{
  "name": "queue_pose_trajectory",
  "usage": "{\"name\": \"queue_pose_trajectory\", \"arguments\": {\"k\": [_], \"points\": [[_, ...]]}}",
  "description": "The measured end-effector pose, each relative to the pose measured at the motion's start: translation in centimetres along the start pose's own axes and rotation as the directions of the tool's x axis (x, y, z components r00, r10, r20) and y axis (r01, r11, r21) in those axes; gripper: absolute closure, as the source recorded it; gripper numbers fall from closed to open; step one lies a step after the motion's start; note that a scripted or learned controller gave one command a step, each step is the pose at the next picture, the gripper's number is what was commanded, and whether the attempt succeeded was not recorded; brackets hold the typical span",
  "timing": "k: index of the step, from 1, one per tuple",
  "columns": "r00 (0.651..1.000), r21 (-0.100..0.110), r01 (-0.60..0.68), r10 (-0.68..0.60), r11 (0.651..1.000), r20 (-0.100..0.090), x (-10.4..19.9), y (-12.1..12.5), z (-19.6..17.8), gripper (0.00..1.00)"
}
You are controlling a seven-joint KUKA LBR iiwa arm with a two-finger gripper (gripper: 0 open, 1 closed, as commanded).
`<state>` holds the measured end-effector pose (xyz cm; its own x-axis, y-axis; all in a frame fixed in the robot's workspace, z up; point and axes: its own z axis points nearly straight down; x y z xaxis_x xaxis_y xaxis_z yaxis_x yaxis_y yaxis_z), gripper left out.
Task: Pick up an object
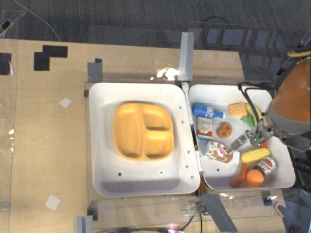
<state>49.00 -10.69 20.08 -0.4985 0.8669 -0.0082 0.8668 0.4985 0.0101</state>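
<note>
stage: reach, no object lifted | gripper (236, 144): low in the right bin (286, 178), fingers slightly apart, nothing between them | candidates: snack packet (217, 152) just beside the tips; corn cob (255, 155) near; pretzel (224, 129) above | left: close on one, lift | left bin (97, 144): yellow divided tray (143, 130)

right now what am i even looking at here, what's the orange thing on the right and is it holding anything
One camera looks down at a slant on a bench with two white bins. The orange and grey shape is a robot arm reaching in from the right. Its gripper hangs low over the right bin, among small toy foods: a corn cob, an orange, a pretzel, a blue bottle. Nothing shows between its fingers. The left bin holds a yellow tray with compartments.
</note>
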Motion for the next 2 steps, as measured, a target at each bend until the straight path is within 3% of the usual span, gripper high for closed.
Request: {"name": "queue_pose_trajectory", "arguments": {"k": [1, 2], "points": [[0.990, 0.004, 0.139, -0.139, 0.990, -0.006, 0.4, 9.5, 0.5, 0.00], [0.934, 0.011, -0.358, 0.358, 0.934, -0.004, 7.2, 8.2, 1.7, 0.00]]}}
